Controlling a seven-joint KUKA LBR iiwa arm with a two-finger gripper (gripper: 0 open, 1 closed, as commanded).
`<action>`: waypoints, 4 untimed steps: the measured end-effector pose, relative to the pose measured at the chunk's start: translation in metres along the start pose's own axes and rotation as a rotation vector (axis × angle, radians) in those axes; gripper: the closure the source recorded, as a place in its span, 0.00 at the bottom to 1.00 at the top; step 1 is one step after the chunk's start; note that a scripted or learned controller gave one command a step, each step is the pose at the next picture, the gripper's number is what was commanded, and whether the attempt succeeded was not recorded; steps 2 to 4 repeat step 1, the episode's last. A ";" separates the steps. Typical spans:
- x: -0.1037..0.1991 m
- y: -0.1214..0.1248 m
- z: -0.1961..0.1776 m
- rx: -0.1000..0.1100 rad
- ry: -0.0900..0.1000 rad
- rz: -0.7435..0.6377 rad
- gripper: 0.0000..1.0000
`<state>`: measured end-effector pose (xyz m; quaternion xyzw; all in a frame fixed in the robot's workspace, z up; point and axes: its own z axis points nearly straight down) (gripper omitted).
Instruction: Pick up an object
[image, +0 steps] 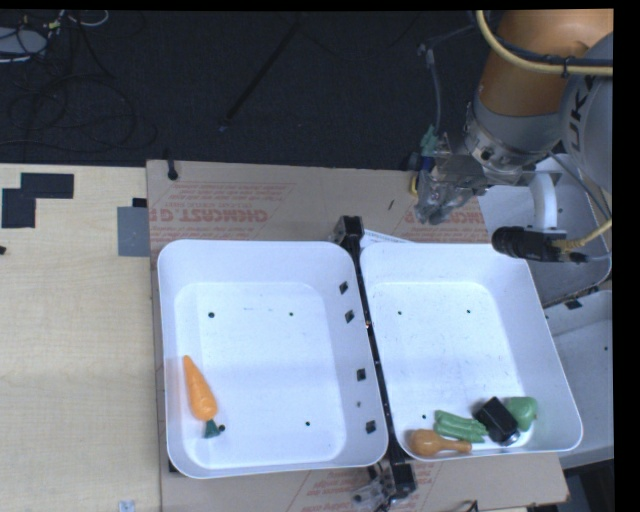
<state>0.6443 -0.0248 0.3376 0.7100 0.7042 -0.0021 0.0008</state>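
The left bin (170, 300) is open across its floor, except for a toy carrot (199, 389) lying close to the wall at 8 o'clock. The right bin (545, 320) is open from centre to 12 o'clock; at 5 o'clock a yellow gourd (436, 443), green pods (460, 427), a black block (497, 420) and a green piece (521, 409) crowd together against the wall

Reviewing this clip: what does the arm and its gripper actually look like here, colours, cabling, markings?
The arm is a rounded grey body with a wide orange band above the wrist; dark lettering shows on its grey shell at the right. A yellowish cable loops around the band. The gripper is a small grey metal assembly with thin wires and a greenish part beside it.
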 end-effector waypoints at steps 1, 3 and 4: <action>-0.026 -0.077 -0.072 -0.002 0.004 -0.005 1.00; -0.026 -0.077 -0.072 -0.002 0.004 -0.005 1.00; -0.026 -0.077 -0.072 -0.002 0.004 -0.005 1.00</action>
